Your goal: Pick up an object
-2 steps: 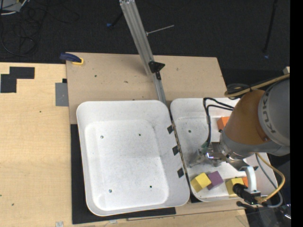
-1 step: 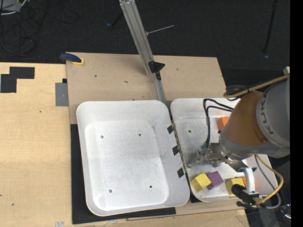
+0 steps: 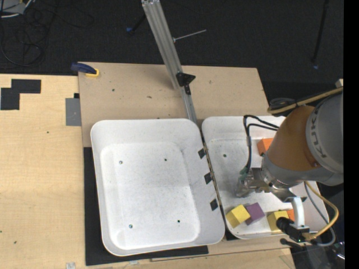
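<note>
Blocks, 2 of them, yellow [image 3: 238, 215] and purple [image 3: 255, 211], are sitting touching in the right bin [image 3: 220, 129]; the gripper [image 3: 242, 188] is hovering just above them (finger state unclear).

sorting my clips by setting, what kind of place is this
Likely a robotics lab bench: a grey-and-orange arm reaches into the right white bin, beside a left bin, with cables on the dark floor behind.

You've got a yellow block [image 3: 238, 215] and a purple block [image 3: 254, 211] touching, flat on the right bin's near floor. An orange block [image 3: 263, 145] sits farther back, partly hidden by the arm. Another yellow piece [image 3: 275, 219] with an orange bit [image 3: 290, 213] lies near right, unclear.
</note>
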Motion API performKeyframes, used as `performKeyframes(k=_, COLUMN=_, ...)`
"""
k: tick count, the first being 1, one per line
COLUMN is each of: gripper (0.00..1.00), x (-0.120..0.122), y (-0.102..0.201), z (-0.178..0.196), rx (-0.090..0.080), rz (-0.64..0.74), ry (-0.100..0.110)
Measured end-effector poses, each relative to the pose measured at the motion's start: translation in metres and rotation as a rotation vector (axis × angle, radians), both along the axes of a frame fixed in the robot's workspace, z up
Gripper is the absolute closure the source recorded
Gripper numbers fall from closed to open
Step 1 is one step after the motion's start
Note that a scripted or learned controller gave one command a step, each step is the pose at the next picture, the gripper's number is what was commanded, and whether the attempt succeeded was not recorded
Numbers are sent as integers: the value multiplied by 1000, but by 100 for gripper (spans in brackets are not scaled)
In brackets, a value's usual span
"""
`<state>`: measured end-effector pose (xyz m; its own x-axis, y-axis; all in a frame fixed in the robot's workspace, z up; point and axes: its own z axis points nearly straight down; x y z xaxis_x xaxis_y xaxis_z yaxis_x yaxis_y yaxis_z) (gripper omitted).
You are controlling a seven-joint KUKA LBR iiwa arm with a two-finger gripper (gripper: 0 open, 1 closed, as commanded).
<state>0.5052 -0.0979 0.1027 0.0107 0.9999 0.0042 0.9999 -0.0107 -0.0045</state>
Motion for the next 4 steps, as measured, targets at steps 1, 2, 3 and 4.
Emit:
performKeyframes(k=1, gripper=100, x=0, y=-11, z=47, rx=-5, rz=3, ry=-6)
performKeyframes(k=2, gripper=100, x=-6, y=-19, z=100, rx=-5, rz=5, ry=-7)
performKeyframes(k=3, gripper=100, x=-5, y=-20, z=153, rx=-5, rz=11, ry=-8)
performKeyframes(k=4, gripper=100, x=32, y=23, z=140, rx=-3, rz=15, ry=-3)
